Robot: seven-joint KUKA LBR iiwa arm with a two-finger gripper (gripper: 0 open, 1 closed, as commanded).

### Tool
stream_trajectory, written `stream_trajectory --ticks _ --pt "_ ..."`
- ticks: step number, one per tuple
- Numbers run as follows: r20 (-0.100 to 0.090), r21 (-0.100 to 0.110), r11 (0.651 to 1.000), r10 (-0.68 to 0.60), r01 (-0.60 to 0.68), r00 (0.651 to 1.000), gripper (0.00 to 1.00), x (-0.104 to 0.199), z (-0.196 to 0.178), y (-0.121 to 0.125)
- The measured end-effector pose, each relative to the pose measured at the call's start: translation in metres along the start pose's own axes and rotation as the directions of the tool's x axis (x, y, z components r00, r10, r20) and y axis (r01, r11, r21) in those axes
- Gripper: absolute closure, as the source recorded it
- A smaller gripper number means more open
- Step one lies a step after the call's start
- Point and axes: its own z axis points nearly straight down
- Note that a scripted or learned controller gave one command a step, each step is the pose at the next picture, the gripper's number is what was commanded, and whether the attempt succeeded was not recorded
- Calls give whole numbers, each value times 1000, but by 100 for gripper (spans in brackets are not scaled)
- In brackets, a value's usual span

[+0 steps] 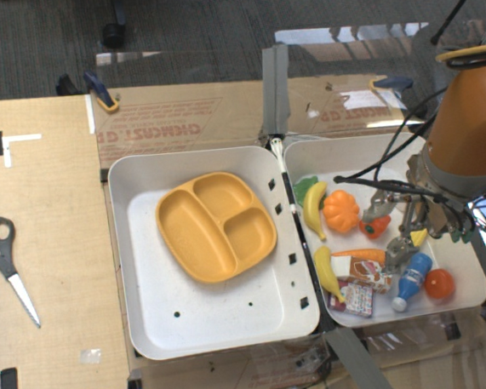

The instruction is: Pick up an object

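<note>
1. Orange marks your arm [472, 116] at the right edge of the view; below it the gripper [400, 251] hangs low over the right bin [475, 291].
2. You cannot tell from this view whether the gripper is apart or together, and nothing can be made out between its tips.
3. The gripper sits just above the pile, with a blue-and-white bottle [411, 280] just below it and a red tomato [439, 284] to the bottle's right.
4. You see a small orange pumpkin [342, 211] near the bin's middle, and a banana [314, 207] touching its left side, with something green [305, 187] behind the banana.
5. A second banana [327, 273] lies lower along the left wall, beside a carrot [368, 255] and a white block [342, 266].
6. A printed packet [360, 298] lies at the bin's near edge, between the second banana and the bottle.
7. A red pepper [375, 224] rests just right of the pumpkin, near the gripper.
8. The left bin [153, 326] holds a yellow divided plate [216, 226], lying flat and turned at an angle.
9. On the surface [43, 251] to the left you see scissors [8, 263], well apart from both bins.
</note>
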Motion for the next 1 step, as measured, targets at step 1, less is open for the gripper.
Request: stream_trajectory --ticks 1 --pt "22 2 997 75 -75 997 0 -48 100 1"
